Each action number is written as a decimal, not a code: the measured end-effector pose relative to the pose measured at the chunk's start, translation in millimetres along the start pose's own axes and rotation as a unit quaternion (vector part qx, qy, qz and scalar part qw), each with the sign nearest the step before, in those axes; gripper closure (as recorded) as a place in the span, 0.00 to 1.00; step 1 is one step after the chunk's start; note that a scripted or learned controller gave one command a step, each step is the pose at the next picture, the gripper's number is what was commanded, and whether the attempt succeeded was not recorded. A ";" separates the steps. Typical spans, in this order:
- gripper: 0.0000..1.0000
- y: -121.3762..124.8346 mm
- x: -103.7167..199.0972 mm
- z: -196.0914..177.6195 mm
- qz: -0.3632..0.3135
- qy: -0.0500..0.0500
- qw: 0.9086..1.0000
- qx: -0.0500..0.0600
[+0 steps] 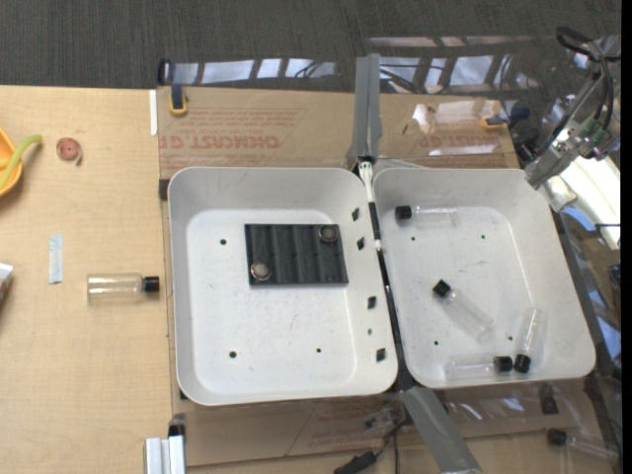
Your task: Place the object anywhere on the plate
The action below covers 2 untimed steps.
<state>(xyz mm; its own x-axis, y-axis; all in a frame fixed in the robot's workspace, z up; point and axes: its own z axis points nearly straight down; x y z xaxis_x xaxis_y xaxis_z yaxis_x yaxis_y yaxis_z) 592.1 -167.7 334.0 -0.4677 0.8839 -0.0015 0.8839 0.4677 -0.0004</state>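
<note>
The left bin [197, 363] carries a dark ribbed plate [296, 254], lying flat a little above the middle of the bin floor. Two small round pieces sit on this plate: one [328, 233] at its upper right corner and one [261, 271] near its lower left corner. The right bin [553, 265] holds several clear vials with black caps. One vial [427, 212] lies near the upper left of that bin, another [462, 304] lies slanted in the middle, and more vials [513, 349] are gathered at the lower right corner, close to the wall; how many are there is hard to count. All of them are apart from the plate, with the two bin walls between. One more vial [120, 284] lies outside the bins on the wooden worktop [79, 383], just beside the left bin. On the same worktop there are a small red disc [67, 148], a pale strip [55, 260] and, at the left edge, an orange thing with a green stem [12, 161]. Brown cardboard [257, 126] lies under the bins, and behind it the floor is dark carpet. The arm [578, 146] shows at the upper right, above the corner of the right bin; it is blurred and mixed with cables, so I cannot tell the state of the tool.
</note>
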 end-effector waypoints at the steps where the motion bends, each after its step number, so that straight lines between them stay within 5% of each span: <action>1: 1.00 -90.7 9.8 107.3 0.106 0.001 0.994 0.001; 2: 1.00 -50.0 -35.1 40.2 0.186 0.000 0.982 0.000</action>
<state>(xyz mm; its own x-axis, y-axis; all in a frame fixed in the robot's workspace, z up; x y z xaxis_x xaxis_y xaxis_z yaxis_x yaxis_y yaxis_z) 564.4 -222.2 293.8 -0.1115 0.9938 -0.0020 0.9938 0.1115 -0.0007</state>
